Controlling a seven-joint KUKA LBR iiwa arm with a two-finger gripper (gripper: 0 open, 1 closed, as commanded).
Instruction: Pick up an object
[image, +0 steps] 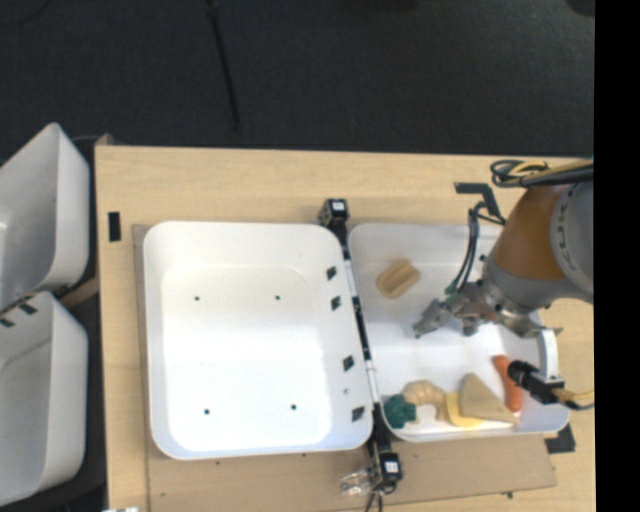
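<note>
My gripper (440, 318) hangs low over the middle of the right bin (400, 240), right of the frame's centre, with the orange band of my wrist just beyond it toward the right edge. The fingers look spread apart and nothing sits between them; I have hold of nothing.

Closest candidate is the tan bread-roll-shaped piece (397, 278), lying alone on the bin floor up and to the left of my fingers, near but apart from them. I judge it to be a light toy, probably plastic or foam, stiff enough to take a squeeze, not fragile. It is oblong and lies at a slant, so I'd close across its short width at the middle; pinching the ends would let it pivot or squirt out, since the skin may be smooth.

Along the bin's lower wall a cluster crowds together: a green piece (400, 409), a pale cream lump (424, 393), a yellow piece (455, 410), a tan wedge (483, 398) and an orange carrot-like piece (509, 385) at lower right. They touch or overlap, leaving little room for fingers, and the wedge's sloped faces would likely slip.

The left bin (160, 300) sits beside it, wall to wall.
</note>
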